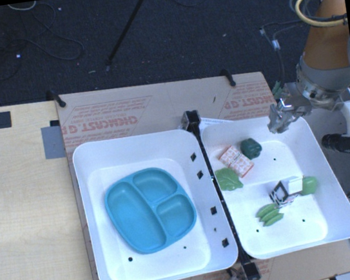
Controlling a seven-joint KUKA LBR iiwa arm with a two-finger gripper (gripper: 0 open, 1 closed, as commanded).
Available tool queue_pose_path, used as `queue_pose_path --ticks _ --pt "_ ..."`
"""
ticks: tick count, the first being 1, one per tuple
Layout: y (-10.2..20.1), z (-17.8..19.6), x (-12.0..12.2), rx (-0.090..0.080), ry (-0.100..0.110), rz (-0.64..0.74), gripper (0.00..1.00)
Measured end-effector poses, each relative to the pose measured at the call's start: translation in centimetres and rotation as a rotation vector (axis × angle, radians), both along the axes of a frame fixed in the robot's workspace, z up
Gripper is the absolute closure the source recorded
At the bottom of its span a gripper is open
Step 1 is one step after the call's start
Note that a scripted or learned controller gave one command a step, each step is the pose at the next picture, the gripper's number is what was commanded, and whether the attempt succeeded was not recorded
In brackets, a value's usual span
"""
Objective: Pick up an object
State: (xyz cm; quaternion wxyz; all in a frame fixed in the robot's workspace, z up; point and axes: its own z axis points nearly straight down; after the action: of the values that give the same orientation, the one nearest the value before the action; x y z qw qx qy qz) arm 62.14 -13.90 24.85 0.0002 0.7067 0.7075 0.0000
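While over right bin's far rim, end effector w/ nothing visibly gripped, opening unclear.

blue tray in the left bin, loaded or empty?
Empty. The blue tray lies flat in the left bin, and all three compartments show bare blue floor.

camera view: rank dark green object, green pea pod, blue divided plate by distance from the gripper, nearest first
From the gripper, at the right bin's far right corner:
1. Dark green object, far part of the right bin, beside the gripper.
2. Green pea pod, near half of the right bin.
3. Blue divided plate, middle of the left bin.
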Motion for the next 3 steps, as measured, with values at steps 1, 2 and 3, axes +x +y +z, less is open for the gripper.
queue_pose_path --ticks 1,2,3 --pt "4.8 -0.8 -3.1 0.002 0.006 0.001 1.00" --pt "9.1 -1.5 -6.0 0.001 0.006 0.001 1.00" --pt "14.3 -1.0 -7.0 0.002 0.005 0.003 1.00"
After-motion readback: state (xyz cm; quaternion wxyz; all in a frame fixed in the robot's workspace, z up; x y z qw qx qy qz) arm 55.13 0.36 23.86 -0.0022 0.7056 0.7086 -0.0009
